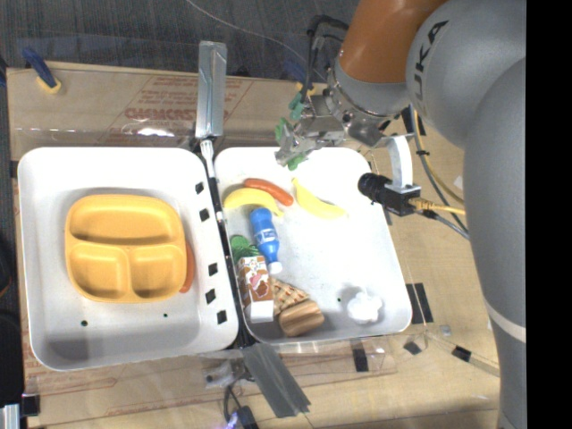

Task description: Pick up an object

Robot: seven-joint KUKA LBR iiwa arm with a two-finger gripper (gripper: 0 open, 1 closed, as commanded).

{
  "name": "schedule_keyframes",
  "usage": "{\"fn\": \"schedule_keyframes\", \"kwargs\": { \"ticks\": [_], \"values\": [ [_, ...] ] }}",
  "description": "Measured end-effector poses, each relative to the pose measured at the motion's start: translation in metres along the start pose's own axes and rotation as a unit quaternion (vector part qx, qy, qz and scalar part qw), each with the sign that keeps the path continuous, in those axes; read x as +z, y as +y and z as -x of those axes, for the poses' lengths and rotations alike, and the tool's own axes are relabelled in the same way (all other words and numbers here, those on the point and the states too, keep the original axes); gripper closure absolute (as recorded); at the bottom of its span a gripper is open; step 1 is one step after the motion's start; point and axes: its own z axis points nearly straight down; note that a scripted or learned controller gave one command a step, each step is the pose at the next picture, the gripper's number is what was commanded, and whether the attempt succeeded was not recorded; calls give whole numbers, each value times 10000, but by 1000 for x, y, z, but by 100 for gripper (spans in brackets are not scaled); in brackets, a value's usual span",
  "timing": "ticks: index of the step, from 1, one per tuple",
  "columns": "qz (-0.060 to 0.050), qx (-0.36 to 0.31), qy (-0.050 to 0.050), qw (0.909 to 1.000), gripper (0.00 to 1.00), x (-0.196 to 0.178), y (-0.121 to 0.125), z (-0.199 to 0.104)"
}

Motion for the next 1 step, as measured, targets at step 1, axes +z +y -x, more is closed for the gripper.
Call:
{"fn": "schedule_keyframes", "kwargs": {
  "ticks": [1],
  "values": [
    [-40,-246,3,9997,100,40,-54,-20]
  ]
}}
